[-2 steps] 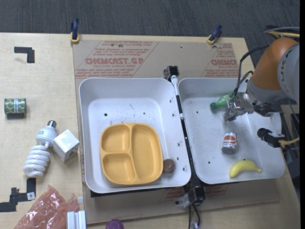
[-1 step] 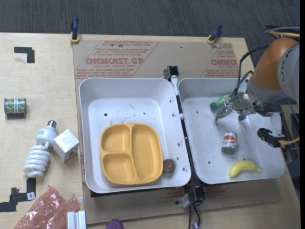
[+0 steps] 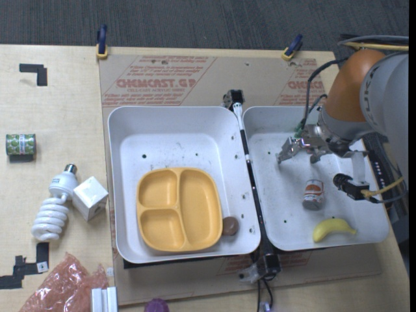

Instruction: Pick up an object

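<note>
The jaws [image 3: 290, 149] sit in the upper half of the right-hand shallow white bin [image 3: 273, 119], at the end of the grey arm with its orange band [image 3: 354, 86], which comes in from the right of the frame. They look spread apart, with nothing between them; they point toward the left, over bare bin floor.

Nearest to them, lower and a little to the right, lies a small silver can with a red-and-white label [image 3: 313, 194], standing on the bin floor. Below that, near the bin's lower edge, is a yellow banana [image 3: 333, 229]. Either would serve for the pick; both are apart from the jaws.

I'd judge this the approach step: the arm is over the right bin, but nothing is grasped. The next move, as I see it, calls for shifting toward the lower right of the bin, lining up over the can or the banana, and coming down with the jaws straddling it before closing.

Further out, the left-hand white bin [image 3: 130, 129] holds a yellow three-compartment plastic tray [image 3: 179, 210] with a small brown round object [image 3: 230, 225] just beside its right edge. On the table at the left of the frame lie a white spiral light bulb [image 3: 53, 207], a small white cube [image 3: 90, 197] and a green-labelled tin [image 3: 20, 145].
</note>
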